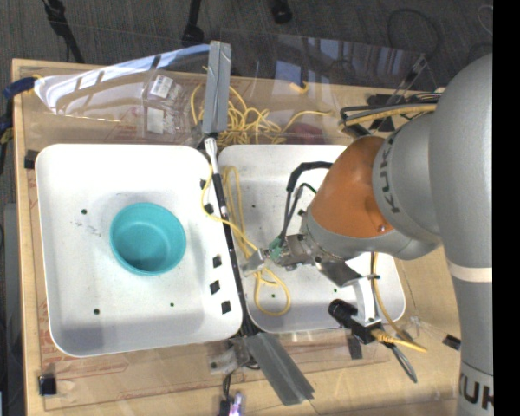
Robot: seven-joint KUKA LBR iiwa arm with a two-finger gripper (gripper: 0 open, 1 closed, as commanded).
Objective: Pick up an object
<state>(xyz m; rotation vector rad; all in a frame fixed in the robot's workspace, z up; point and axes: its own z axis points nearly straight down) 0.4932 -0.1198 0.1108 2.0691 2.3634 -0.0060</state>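
Observation:
A teal bowl (148, 237) sits upright in the middle of the left bin (69, 319). The arm reaches in from the right, and its orange band hangs over the right bin (264, 167). My gripper (273, 256) is low over the left half of that bin, close to the wall between the two bins. A small greenish thing (277, 250) shows right at the gripper's tip. It is too small to tell what it is or whether it is held.
Yellow cable (273, 300) loops across the right bin's floor and runs up along the divider (225, 250). Clear plastic sheeting (130, 94) and more tangled yellow cable (243, 120) lie on the bench behind the bins.

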